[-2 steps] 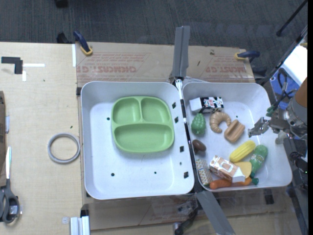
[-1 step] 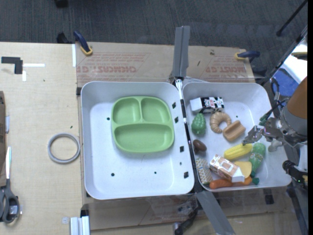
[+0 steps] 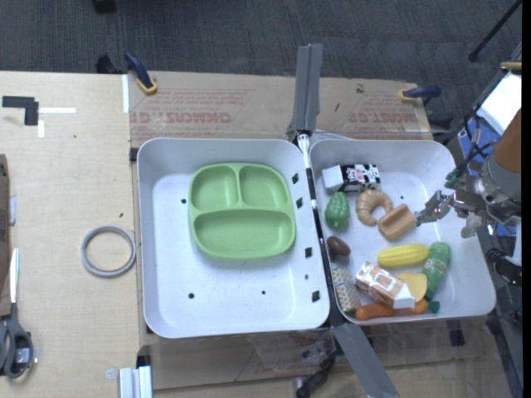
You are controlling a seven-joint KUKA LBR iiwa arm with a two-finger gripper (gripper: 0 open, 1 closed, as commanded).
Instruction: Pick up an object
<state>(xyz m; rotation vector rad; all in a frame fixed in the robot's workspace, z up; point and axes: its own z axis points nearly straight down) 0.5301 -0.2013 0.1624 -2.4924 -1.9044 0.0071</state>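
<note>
The right bin [image 3: 465,297] holds several toy foods: a black-and-white carton [image 3: 358,175], a green berry-shaped piece [image 3: 337,211], a croissant [image 3: 372,203], a brown bun [image 3: 397,220], a yellow corn cob [image 3: 402,255], a green bottle [image 3: 436,260], an orange-and-white box [image 3: 380,283] and a carrot [image 3: 375,311]. My gripper [image 3: 450,216] hangs over the bin's right side, just right of the bun and above the green bottle. Its fingers stand apart with nothing between them.
A green divided plate [image 3: 242,210] lies in the left bin [image 3: 162,297]. A small brown piece [image 3: 338,245] sits by the divider between the bins. On the bench to the left lie a tape ring [image 3: 108,249] and scissors [image 3: 13,342].
</note>
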